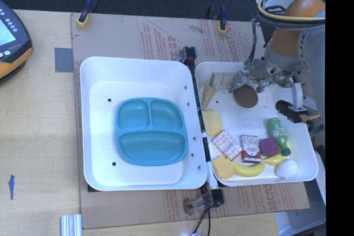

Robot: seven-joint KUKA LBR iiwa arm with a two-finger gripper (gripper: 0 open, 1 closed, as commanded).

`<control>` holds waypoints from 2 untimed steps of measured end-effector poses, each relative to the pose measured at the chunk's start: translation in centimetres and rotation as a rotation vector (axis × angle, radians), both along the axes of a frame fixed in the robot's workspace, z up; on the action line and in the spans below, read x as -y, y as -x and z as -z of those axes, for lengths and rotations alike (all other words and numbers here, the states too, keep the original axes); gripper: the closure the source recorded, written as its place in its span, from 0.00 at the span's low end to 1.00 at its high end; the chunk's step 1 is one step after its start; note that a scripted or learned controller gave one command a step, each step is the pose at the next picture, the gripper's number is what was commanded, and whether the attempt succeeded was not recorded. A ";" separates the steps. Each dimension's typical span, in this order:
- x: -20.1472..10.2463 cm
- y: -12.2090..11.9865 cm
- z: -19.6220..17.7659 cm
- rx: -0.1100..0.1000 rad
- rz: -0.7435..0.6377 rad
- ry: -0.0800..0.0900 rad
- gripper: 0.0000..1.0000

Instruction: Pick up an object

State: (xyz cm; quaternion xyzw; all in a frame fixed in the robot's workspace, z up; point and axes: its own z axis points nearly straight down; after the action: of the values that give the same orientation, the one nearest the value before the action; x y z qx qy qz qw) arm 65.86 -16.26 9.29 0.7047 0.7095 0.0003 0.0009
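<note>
My gripper (250, 79) hangs over the far part of the right bin (310, 143), with the arm coming in from the right. Directly in front of it, touching or nearly touching, lies a brown round object (246, 97); I cannot tell whether it is gripped. Beside it on the left are a speckled packet (222, 80) and a beige cone (207, 96). Nearer the front lie a yellow round piece (212, 121), a pink patterned packet (226, 143), a red box (250, 148), a purple piece (269, 147), a green bottle (276, 129), a banana (249, 169) and a white egg (286, 168).
The left bin (94, 119) holds a blue divided plate (151, 131). An orange-yellow slice (222, 167) lies at the right bin's front left corner. Clamps (222, 18) pin the cardboard at the back, and a yellow-and-grey device (10, 36) sits at the far left.
</note>
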 end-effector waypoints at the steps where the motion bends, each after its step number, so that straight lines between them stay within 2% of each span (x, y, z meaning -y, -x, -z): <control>1: -5.7 11.2 0.2 -0.017 0.002 -0.006 0.00; 2: -4.1 5.3 0.0 0.000 0.001 0.000 0.00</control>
State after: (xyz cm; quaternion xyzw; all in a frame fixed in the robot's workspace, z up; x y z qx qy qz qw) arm 60.58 -12.13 9.25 0.7052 0.7091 0.0001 0.0008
